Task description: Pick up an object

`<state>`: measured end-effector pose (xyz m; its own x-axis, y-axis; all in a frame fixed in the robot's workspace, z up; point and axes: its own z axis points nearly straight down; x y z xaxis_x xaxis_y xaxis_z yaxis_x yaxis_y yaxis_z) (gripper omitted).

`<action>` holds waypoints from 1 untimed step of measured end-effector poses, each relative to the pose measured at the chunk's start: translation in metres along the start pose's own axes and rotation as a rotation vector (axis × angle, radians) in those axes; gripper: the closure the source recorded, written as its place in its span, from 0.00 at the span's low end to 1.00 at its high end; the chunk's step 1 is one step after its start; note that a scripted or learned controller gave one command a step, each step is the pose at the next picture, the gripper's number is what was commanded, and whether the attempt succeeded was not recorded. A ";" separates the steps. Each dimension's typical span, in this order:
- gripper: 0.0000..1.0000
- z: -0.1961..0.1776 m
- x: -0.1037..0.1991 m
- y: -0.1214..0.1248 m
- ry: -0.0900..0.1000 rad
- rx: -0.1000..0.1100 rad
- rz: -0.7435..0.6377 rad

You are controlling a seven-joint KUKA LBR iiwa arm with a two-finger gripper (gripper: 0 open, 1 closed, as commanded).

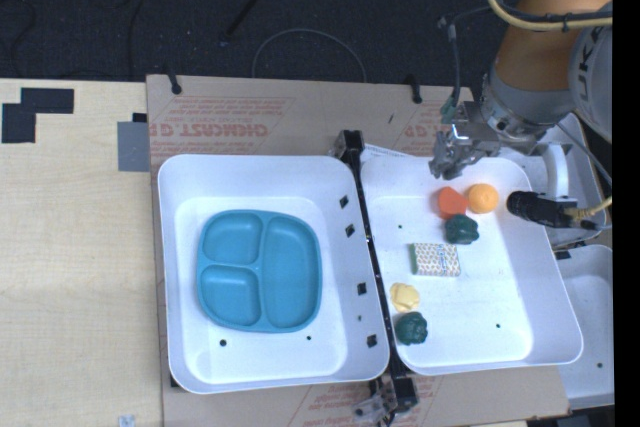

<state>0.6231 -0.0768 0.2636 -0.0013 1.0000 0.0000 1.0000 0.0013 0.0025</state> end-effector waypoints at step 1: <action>1.00 -0.033 -0.002 0.000 0.000 0.002 0.000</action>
<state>0.6234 -0.0788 0.2963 -0.0009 1.0000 0.0000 1.0000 0.0009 0.0009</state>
